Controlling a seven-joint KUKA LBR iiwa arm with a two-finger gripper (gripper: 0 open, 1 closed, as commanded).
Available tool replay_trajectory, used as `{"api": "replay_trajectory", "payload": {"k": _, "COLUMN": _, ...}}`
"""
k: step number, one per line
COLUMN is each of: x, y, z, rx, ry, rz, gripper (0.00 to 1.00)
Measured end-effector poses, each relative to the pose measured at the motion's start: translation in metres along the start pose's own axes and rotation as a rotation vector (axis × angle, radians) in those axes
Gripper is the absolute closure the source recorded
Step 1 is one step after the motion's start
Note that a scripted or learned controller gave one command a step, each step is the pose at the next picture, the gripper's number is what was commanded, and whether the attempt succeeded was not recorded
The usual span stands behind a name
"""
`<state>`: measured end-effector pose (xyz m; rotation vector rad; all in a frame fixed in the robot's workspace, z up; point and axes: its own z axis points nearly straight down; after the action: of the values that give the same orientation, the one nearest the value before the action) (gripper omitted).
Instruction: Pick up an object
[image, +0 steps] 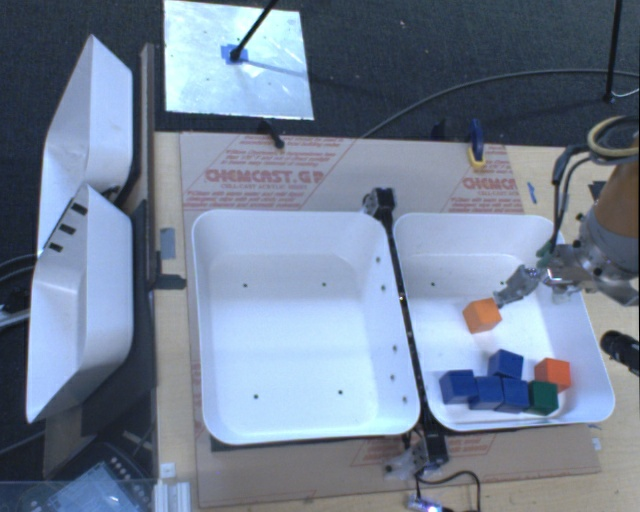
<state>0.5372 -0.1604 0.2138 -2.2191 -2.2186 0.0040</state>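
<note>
Claw (517, 288) in the right bin (440, 250), grip state indeterminate, tip just beside the orange block (482, 315) at its 1 o'clock. Block stands apart from walls.

I see bright, even light from above. The 2 white bins (300, 235) glow almost blown out, w/ soft grey shadows inside. The metal plate (238, 60) up top shines w/ glare. Pic's a bit soft & grainy; dark floor (450, 50) loses detail.
</note>
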Motion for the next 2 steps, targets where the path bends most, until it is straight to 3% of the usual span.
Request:
{"api": "replay_trajectory", "payload": {"k": 1, "x": 0.0, "y": 0.001, "z": -0.003, "rx": -0.005, "ry": -0.001, "rz": -0.001, "gripper": 0.0}}
{"api": "replay_trajectory", "payload": {"k": 2, "x": 0.005, "y": 0.006, "z": 0.042, "rx": -0.002, "ry": 0.0, "rz": -0.001, "gripper": 0.0}}
